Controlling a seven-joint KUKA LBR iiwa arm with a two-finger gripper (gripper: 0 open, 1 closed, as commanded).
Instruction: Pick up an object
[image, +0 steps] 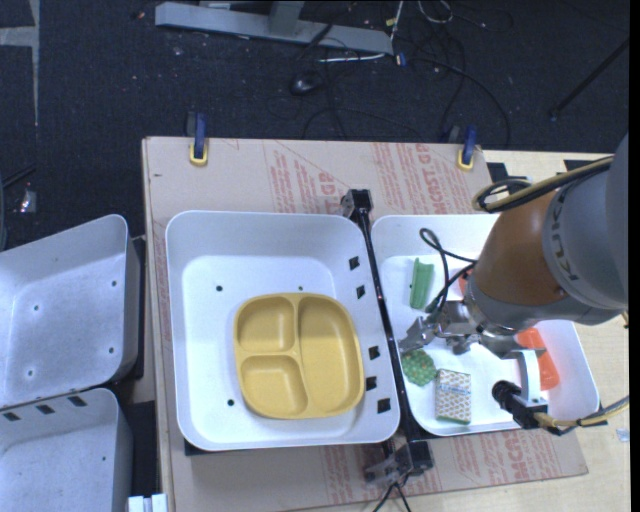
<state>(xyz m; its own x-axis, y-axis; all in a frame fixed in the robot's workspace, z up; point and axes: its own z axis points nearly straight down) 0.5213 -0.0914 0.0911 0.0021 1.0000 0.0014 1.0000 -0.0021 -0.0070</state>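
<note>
- Red print on worktop (300, 175), mirrored, unreadable.
- Hand (420, 338) low over green lump (419, 369); grip state impossible to tell.
- Patterned box (454, 395) beside; markings illegible.

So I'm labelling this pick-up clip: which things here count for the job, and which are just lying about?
For the job: pincer; green bumpy object just below it; green block; patterned box; orange-and-white object; right bin holding them.

Lying about: yellow divided plate in the left bin; blue-and-yellow clamps.
</note>
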